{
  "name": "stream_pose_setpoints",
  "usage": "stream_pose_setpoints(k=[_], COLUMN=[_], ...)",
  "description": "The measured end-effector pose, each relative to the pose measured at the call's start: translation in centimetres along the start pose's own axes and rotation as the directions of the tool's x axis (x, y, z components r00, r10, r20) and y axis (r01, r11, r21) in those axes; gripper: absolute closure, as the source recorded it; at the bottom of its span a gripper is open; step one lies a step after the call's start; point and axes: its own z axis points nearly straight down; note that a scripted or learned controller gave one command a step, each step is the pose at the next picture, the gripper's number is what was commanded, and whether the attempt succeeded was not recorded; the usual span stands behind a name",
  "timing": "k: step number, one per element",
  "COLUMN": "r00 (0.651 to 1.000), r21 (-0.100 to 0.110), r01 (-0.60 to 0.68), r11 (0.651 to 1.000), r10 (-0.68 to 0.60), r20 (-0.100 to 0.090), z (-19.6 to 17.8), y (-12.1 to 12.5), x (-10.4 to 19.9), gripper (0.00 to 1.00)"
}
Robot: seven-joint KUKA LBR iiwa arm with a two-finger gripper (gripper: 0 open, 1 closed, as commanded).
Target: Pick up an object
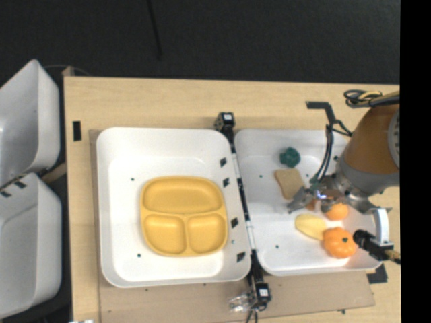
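On the table point(81, 180), two white bins sit side by side. Within the left bin point(114, 247) lies a yellow divided tray point(183, 214). Within the right bin point(262, 153), the gripper point(311, 199) hangs low just right of a tan slab point(289, 182); whether the jaws are released or clenched cannot be told. Below the gripper lie a pale yellow piece point(310, 227), a small orange point(337, 211) and a larger orange point(339, 242). Above the slab rests a green ball point(290, 157).

Arm point(377, 147) cut by right edge
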Motion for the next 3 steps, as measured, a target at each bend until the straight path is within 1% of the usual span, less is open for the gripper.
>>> stream_pose_setpoints(k=[1, 2, 3], r00=[1.0, 1.0, 1.0], r21=[-0.002, -0.008, -0.01], r01=[-0.002, -0.008, -0.002], r11=[1.0, 1.0, 1.0], r10=[0.002, 0.008, 0.002], r20=[0.001, 0.002, 0.002], z=[2.7, 1.5, -2.8], y=[0.0, 0.1, 0.2], x=[-0.1, -0.2, -0.3], gripper=[0.0, 1.0, 1.0])
